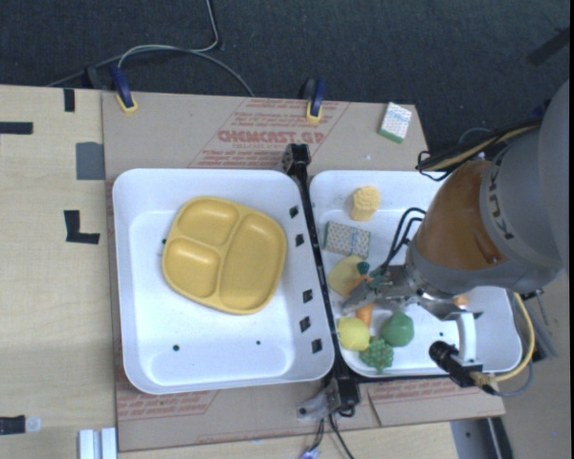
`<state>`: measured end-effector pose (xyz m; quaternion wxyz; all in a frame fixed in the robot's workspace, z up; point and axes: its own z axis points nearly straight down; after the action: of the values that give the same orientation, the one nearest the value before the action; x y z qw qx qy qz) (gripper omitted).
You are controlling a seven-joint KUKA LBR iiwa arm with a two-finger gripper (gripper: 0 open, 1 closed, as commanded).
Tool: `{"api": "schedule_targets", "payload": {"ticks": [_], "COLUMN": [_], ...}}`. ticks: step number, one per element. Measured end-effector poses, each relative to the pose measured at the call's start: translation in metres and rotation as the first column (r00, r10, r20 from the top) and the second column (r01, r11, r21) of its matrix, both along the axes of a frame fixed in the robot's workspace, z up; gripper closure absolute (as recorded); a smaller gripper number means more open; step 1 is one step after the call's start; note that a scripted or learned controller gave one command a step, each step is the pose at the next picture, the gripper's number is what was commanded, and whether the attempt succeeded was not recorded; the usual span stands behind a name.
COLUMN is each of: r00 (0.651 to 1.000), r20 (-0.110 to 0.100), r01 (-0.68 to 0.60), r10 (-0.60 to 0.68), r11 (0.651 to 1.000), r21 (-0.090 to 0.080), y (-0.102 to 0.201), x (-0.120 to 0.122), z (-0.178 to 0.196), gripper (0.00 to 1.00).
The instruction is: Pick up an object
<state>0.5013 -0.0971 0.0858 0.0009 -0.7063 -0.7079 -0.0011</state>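
The right bin (488, 347) holds several toy foods. A yellow corn piece (364, 202) lies at the back, with a patterned square pad (347, 239) just in front of it. Further forward are a pale yellow fruit (343, 275), a small orange piece (364, 313), a yellow lemon (354, 333), a green ball (397, 330) and a broccoli floret (379, 355). My gripper (371, 290) reaches in from the right, low over the bin between the pale yellow fruit and the green ball, close above the orange piece. The arm's orange band and grey wrist cover the bin's right half.
The left bin (134, 285) carries a yellow divided plate (225, 253). A small green and white box (396, 121) lies on the cardboard behind the right bin. Two clamps (314, 103) hold the cardboard's back edge. A black divider (311, 247) runs between the bins.
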Motion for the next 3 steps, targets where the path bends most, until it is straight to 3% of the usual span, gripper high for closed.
{"api": "schedule_targets", "payload": {"ticks": [1,2,3], "r00": [1.000,1.000,1.000], "r20": [0.005,0.003,0.003], "r01": [0.000,0.000,0.000], "r10": [0.000,0.000,0.000], "r11": [1.000,1.000,1.000], "r21": [-0.004,-0.003,-0.004], "y": [-0.005,-0.027,-0.019], "x": [0.070,0.099,0.148], "z": [0.000,0.000,0.000], "gripper": [0.00,0.00,0.00]}}
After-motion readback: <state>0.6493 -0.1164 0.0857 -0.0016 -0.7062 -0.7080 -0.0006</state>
